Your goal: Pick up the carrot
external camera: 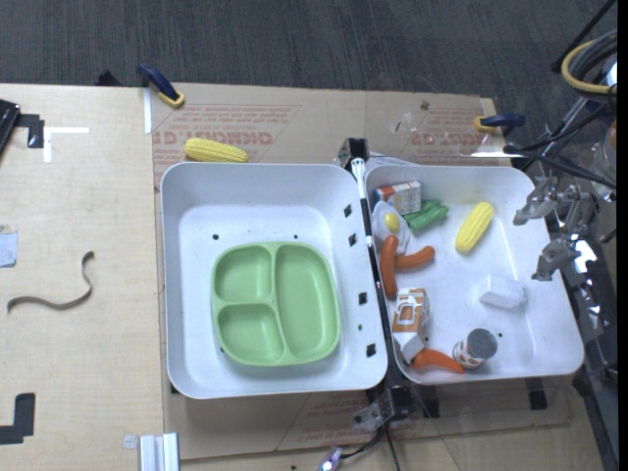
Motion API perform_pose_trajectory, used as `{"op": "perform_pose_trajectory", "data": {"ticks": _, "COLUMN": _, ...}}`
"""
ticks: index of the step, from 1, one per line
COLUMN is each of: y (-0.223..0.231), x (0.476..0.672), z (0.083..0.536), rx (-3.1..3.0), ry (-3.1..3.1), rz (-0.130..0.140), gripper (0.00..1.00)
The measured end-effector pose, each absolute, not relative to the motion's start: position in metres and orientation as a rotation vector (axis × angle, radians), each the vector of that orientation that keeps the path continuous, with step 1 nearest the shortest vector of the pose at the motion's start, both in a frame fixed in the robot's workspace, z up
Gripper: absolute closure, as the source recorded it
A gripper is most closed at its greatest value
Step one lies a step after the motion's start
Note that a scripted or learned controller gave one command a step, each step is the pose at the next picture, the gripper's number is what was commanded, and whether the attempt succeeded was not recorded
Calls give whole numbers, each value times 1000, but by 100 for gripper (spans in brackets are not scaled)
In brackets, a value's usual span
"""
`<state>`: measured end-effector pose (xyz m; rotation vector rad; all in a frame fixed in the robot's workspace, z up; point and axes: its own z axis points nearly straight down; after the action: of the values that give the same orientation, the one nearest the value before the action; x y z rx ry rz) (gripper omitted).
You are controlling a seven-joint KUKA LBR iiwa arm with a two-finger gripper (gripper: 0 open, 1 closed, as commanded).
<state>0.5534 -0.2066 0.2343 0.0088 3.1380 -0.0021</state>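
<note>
In the camera view, the gripper (541,235) hangs over the right rim of the right bin (549,361). Its two fingers point into the bin with a clear gap between them, so I judge it wide open, and nothing sits in that gap.

From the gripper, the carrot (438,362) lies down and to the left in the picture, near the bin's lower wall and well apart from the fingers. Its long axis runs almost left to right, a little tilted, with the right end lower. That end is just beside a small can (480,347), maybe touching it; I cannot tell for sure. The left end is near a carton (410,311). A white block (502,297) rests roughly on the line from the gripper to the carrot.

Two orange-red sausages (391,263) lie further left of the gripper and could be mistaken for the carrot because of their colour. A corn cob (474,227) lies left of the gripper, nearer than the carrot.

I think the coming move needs a diagonal travel over the block, and then the fingers should close across the carrot's short side, away from the can.
</note>
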Motion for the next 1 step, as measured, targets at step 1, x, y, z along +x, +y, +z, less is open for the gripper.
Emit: {"op": "perform_pose_trajectory", "data": {"ticks": 1, "y": -199, "x": 590, "z": 93, "rx": 254, "ry": 3125, "rz": -2, "gripper": 0}}
